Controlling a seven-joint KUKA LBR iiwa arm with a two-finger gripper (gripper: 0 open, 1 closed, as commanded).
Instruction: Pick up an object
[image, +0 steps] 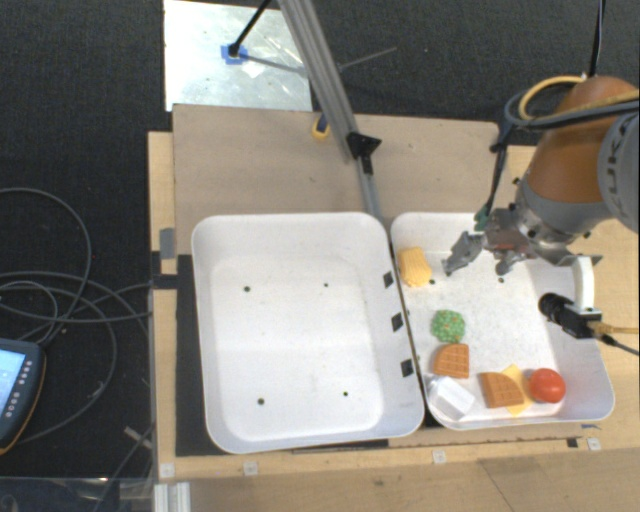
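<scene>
My gripper (483, 260) hangs over the far part of the right bin (500, 312), open, with nothing between its fingers. A yellow piece (414, 267) lies just left of it by the bin's left wall. Nearer the front lie a green ball (448, 324), an orange waffle piece (451, 361), a white block (452, 398), a brown bread slice (498, 389) with a yellow wedge (515, 376) behind it, and a red tomato (546, 385).
The left bin (290, 330) stands beside the right one, their walls touching. A slanted grey pole (330, 85) crosses the bench's back and ends near the bins' far edge. Cables and a tablet (15, 385) lie on the floor at left.
</scene>
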